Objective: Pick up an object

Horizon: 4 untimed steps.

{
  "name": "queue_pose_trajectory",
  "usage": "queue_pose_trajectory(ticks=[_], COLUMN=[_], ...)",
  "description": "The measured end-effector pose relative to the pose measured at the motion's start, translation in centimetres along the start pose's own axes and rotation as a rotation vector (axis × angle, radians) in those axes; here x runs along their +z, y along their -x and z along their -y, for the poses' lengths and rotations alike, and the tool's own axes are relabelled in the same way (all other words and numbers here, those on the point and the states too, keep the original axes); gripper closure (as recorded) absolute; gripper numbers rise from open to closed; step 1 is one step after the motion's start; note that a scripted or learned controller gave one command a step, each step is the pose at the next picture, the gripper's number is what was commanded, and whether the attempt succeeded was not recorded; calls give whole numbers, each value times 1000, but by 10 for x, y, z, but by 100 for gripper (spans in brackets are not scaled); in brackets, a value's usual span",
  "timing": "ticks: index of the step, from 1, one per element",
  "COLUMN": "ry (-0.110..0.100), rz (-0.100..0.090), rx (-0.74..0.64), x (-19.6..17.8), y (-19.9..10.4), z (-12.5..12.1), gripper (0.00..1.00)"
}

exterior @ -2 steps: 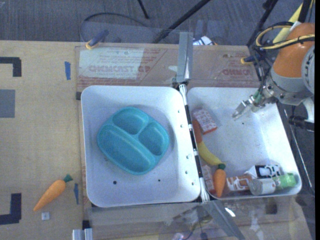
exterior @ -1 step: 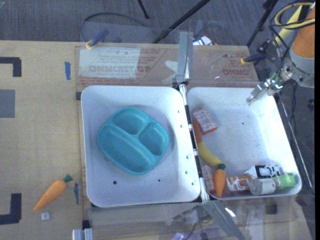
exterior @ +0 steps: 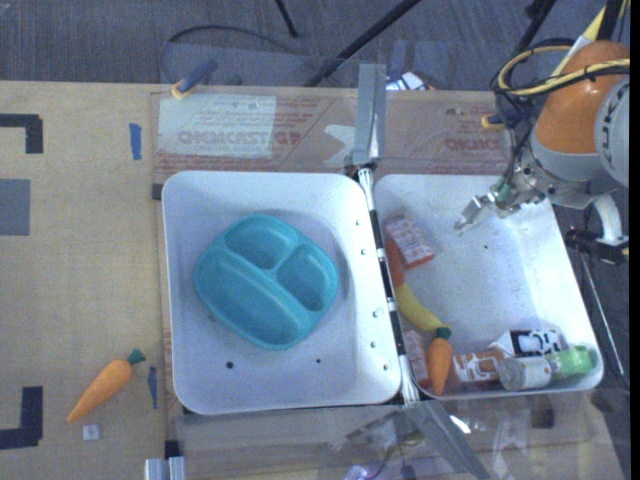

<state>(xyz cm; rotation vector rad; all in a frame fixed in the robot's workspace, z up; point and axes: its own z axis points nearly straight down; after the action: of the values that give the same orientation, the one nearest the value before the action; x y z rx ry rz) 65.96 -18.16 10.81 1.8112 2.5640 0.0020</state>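
My gripper (exterior: 486,204) hangs over the upper part of the right bin (exterior: 500,288), its fingers open with nothing between them. Below and left of it a small red and white carton (exterior: 410,240) lies against the bin's left wall. Further down that wall are a yellow banana (exterior: 418,310) and a toy carrot (exterior: 438,361). Along the bin's bottom edge lie an orange and white pack (exterior: 476,366), a black and white carton (exterior: 538,343) and a grey bottle with a green cap (exterior: 545,369).
The left bin (exterior: 200,208) holds a teal divided plate (exterior: 268,280). A second toy carrot (exterior: 100,389) lies on the bench outside the bins at lower left. Yellow cables (exterior: 540,63) loop above the arm's orange band (exterior: 580,108).
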Motion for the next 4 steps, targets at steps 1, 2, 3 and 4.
queue_pose_trajectory(ticks=[1, 2, 3, 4], ry=[-1, -2, 2, 0], rz=[-1, -1, 3, 0], rx=[141, 106, 70, -306], x=[22, 22, -38, -28], y=[-30, -5, 42, 33], z=[-3, -10, 6, 31], gripper=[0, 0, 0, 0])
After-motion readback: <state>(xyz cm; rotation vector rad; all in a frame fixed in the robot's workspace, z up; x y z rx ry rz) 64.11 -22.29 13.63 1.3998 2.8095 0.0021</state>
